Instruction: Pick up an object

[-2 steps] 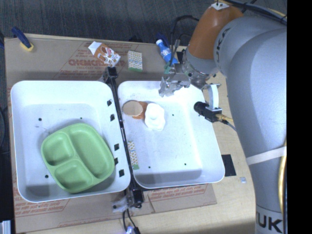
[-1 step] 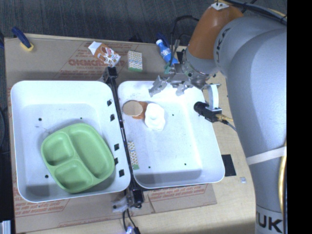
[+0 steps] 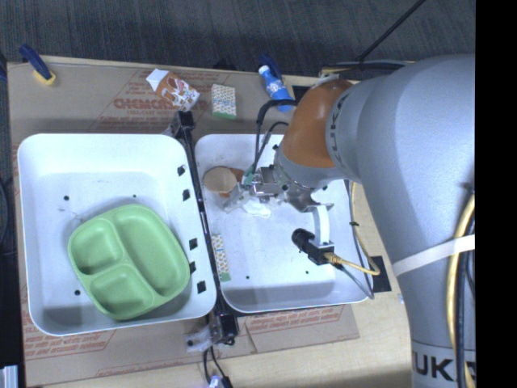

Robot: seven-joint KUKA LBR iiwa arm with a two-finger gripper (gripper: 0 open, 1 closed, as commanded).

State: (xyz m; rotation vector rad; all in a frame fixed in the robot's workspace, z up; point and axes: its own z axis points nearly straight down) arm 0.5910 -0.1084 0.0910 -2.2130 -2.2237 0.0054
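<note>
Bins of shallow white plastic are set side by side on the bench [image 3: 81, 87], the left bin [image 3: 40, 168] taken up largely by a green divided plate [image 3: 128, 261] lying toward its near left corner. Inside the right bin [image 3: 266, 293] the pincer [image 3: 257, 186] is lowered at the far left part, just beside a brown cup-like object [image 3: 220, 179] that rests near the bin's left wall; something pale and crumpled [image 3: 257, 208] is seen directly below the pincer. Whether the pincer is apart, together or clamped on anything cannot be told, since the orange band [image 3: 311, 132] and the grey arm [image 3: 404, 168] cover much of it and of the bin's right side. On the bench beyond the bins, a small snack packet [image 3: 172, 90], a patterned square packet [image 3: 224, 100] and a blue clamp [image 3: 276, 85] are laid; another blue clamp [image 3: 36, 63] is fixed at the far left corner.
</note>
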